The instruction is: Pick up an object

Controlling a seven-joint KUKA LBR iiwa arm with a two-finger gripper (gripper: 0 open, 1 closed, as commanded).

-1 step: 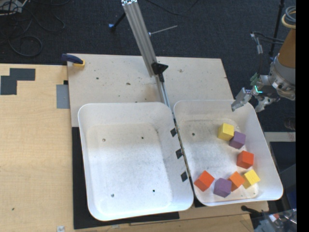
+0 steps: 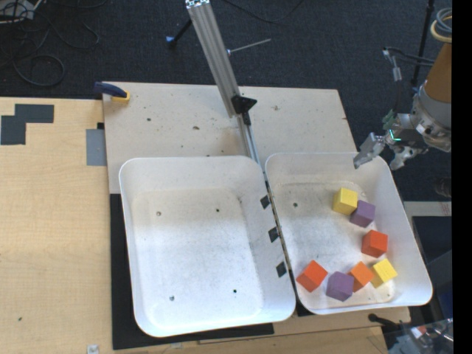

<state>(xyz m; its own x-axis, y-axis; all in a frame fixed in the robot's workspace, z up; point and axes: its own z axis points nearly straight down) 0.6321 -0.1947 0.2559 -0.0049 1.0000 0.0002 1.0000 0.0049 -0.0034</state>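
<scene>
Several small cubes lie in the right bin (image 2: 324,164). A yellow cube (image 2: 344,200) touches a purple cube (image 2: 363,213) near its far right side, with a red cube (image 2: 375,243) just in front of them. Along the bin's near edge sit an orange cube (image 2: 313,275), a purple cube (image 2: 340,285), a small orange cube (image 2: 361,274) and a yellow cube (image 2: 384,271). My gripper (image 2: 384,152) hovers over the bin's far right corner, above and behind the yellow cube. It is open, with nothing between its fingers.
The left bin (image 2: 124,175) sits beside the right one, with black clips (image 2: 273,233) along the shared rim. A slanted aluminium post (image 2: 215,54) rises from the bench behind the bins. A blue and yellow clamp (image 2: 110,90) lies at the bench's far left corner.
</scene>
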